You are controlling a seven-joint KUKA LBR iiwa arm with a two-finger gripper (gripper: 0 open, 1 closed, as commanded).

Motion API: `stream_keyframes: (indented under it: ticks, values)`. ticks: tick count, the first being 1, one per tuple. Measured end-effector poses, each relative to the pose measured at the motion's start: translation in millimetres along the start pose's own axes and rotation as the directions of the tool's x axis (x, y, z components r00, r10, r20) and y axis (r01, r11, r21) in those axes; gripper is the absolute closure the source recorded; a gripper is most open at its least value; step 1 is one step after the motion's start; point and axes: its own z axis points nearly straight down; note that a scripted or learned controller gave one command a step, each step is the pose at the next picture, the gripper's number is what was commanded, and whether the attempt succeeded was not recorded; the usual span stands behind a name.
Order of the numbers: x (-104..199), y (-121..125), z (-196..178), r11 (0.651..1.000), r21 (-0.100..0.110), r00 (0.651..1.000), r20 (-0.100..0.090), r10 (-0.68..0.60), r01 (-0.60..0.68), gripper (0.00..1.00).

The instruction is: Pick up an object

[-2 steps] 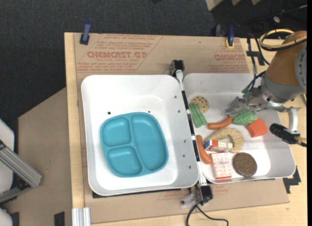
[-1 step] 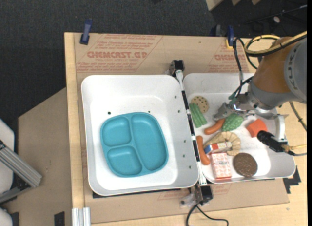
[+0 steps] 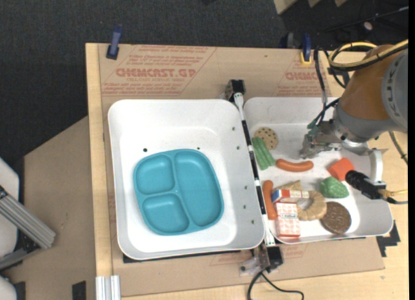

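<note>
The right bin [image 3: 283,109] holds the toy food. A red-orange sausage [image 3: 295,164] lies near its middle, with a green pickle [image 3: 263,153] and a speckled cookie [image 3: 268,138] to its left. My gripper [image 3: 316,144] hangs low over the bin, just above and to the right of the sausage. I see nothing held in it. An orange block [image 3: 342,166] and a green leafy piece [image 3: 334,187] lie to the gripper's lower right, partly under the wrist.
The left bin [image 3: 162,120] holds a blue sectioned plate [image 3: 178,190]. Along the right bin's near side lie an orange carrot-like stick [image 3: 268,197], a red-and-white box [image 3: 287,220], a tan ring [image 3: 314,207] and a brown disc [image 3: 336,218]. A black clamp [image 3: 235,87] sits between the bins.
</note>
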Motion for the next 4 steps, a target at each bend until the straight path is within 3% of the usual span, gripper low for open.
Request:
stream_keyframes:
  ticks: [1, 2, 3, 4]
  values:
    - [0, 0, 1, 1.000, 0.001, 1.000, 0.000, 0.000, 0.000, 0.00]
    - [-56, -91, 11, 1.000, 0.006, 1.000, -0.001, 0.008, -0.008, 0.00]
    - [-34, -1, -113, 1.000, -0.018, 1.000, 0.006, -0.007, 0.007, 0.00]
    - [27, -75, -12, 1.000, 0.018, 1.000, -0.008, -0.001, 0.001, 0.00]
